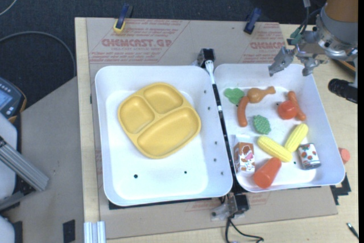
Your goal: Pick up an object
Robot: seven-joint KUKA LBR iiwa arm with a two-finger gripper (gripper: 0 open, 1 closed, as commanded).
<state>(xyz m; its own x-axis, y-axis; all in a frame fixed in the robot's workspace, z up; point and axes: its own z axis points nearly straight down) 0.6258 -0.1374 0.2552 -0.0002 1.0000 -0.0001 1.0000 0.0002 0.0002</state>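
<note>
My gripper [294,65] hangs open over the far edge of the right bin [324,122], with nothing between its fingers. Below it in that bin lie toy foods: a chicken drumstick [260,93], a sausage [243,111], a red piece [290,107], two green leafy pieces [233,94] [261,123], two corn cobs [274,148] [296,137], a carrot [266,173], a milk carton [244,157] and a small can [309,156]. The gripper is above and beyond all of them, nearest the drumstick and the red piece.
The left bin [108,122] holds a yellow divided plate [159,119]. Clamps [120,19] [252,20] sit on the board's far edge. A black connector [206,56] sits between the bins at the back. A small orange bit [343,153] lies outside the right bin.
</note>
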